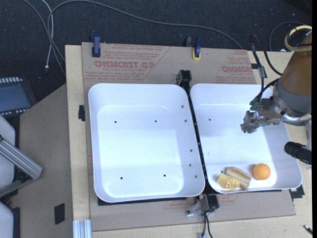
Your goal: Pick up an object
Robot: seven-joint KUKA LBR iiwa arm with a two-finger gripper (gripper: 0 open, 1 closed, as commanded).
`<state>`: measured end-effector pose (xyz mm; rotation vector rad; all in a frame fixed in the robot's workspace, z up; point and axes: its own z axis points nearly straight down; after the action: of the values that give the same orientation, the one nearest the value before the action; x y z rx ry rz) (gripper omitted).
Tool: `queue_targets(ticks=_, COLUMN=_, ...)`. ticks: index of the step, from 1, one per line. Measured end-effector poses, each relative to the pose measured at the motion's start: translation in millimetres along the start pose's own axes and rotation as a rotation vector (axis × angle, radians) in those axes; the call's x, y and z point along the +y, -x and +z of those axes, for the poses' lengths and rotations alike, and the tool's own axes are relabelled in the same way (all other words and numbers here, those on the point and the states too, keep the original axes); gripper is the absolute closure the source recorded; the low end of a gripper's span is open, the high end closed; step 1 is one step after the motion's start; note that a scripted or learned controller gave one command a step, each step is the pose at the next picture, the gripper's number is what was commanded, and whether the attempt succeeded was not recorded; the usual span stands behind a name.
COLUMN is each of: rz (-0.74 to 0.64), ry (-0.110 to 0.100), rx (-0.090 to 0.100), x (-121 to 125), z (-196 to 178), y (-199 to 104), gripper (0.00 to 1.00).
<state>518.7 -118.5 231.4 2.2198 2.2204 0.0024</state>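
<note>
In the right bin (233, 103), along its near edge, lie three small objects: an orange ball (261, 171), a tan bread-like roll (238, 173) and a yellow corn piece (228, 182) touching the roll. My gripper (250, 123) hangs above the right bin's middle right, well behind those objects and apart from them. Nothing shows between its fingertips. The grey arm with its orange band (299, 76) comes in from the right edge.
The left bin (104, 148) sits beside the right one, sharing a black divider seam. Both rest on a cardboard-covered bench (138, 61) held by blue clamps (95, 43) at the back. Cables run over the dark floor behind.
</note>
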Motion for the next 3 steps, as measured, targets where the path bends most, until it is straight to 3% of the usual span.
queue_targets(ticks=2, rz=-0.004, ry=-0.002, rx=0.001, x=27.1, z=5.0, y=-91.8, gripper=1.00)
queue_targets(ticks=3, rz=-0.003, ry=-0.003, rx=0.001, x=59.5, z=10.8, y=-136.2, gripper=1.00)
